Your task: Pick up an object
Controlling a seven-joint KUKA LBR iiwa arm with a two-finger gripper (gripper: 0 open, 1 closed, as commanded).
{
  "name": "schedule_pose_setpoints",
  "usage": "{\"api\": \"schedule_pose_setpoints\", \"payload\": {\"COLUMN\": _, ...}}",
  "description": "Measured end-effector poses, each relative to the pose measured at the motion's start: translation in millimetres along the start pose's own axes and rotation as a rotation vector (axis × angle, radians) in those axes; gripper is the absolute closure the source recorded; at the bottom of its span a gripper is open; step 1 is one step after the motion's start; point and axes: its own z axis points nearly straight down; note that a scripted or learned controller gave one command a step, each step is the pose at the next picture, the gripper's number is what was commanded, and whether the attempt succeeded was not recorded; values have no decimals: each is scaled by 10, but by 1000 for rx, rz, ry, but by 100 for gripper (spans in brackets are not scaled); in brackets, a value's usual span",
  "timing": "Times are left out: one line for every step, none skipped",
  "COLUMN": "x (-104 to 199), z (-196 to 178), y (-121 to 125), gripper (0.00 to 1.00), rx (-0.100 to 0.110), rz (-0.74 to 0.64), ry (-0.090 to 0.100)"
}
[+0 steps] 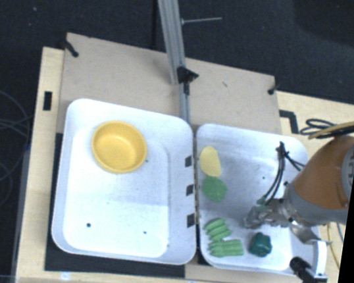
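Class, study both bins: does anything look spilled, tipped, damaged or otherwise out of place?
Nothing stands out. The yellow bowl sits upright in the left bin; the small items lie loose in the right bin, near the gripper.

Count per kind, camera view:
- White bins: 2, side by side: left bin [72, 174], right bin [243, 145].
- Yellow bowl [119, 147]: 1, in left bin.
- Pale yellow item [210, 161]: 1, right bin.
- Round green item [214, 189]: 1.
- Ribbed light-green items: 2, upper [216, 228] & lower [227, 248].
- Dark green item [260, 244]: 1.
- Total in right bin: 5 objs.
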Motion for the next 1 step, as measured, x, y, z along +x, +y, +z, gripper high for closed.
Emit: {"api": "schedule_pose_setpoints", "payload": {"x": -19, "z": -433, "y": -38, "gripper": 100, "rx": 0, "rz": -2, "ry": 0}}
